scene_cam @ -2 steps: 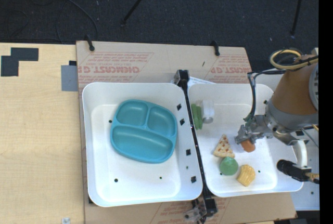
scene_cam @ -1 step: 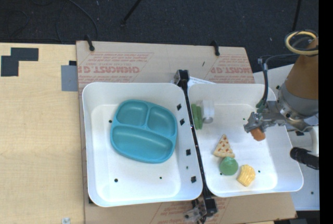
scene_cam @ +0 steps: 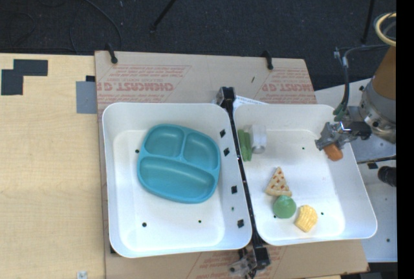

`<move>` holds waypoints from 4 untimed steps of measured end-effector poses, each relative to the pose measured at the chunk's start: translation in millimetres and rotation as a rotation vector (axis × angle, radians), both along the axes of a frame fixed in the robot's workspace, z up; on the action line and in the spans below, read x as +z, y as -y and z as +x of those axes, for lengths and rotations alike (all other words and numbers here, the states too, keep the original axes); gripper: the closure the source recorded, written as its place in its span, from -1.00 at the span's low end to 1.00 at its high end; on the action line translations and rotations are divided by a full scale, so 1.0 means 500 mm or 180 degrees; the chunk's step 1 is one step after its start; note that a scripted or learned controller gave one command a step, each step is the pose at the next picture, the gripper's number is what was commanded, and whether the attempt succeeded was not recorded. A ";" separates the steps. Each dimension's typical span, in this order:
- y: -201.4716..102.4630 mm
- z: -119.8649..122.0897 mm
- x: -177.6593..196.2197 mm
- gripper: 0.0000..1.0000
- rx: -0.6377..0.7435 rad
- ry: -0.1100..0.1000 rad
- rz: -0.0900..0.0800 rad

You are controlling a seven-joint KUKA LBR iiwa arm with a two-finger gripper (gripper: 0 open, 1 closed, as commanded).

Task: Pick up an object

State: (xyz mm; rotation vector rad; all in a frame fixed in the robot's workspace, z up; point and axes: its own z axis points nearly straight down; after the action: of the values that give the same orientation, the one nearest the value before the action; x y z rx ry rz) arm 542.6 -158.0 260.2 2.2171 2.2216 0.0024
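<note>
a: where is there room?
b: middle of the right bin (scene_cam: 362, 206), toward the frame's right. toys crowd its lower middle.
a: and left?
b: the blue plate (scene_cam: 178, 162) fills the left bin (scene_cam: 123, 219).
</note>
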 end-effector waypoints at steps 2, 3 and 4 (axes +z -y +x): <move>-0.094 -0.009 0.055 1.00 0.0005 -0.0022 0.0009; -0.195 -0.050 0.034 1.00 0.0006 -0.0028 0.0011; -0.279 -0.063 0.002 1.00 0.0007 -0.0029 0.0010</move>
State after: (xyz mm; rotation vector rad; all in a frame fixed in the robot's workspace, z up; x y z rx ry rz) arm 511.0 -18.7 261.2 2.2209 2.2300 -0.0044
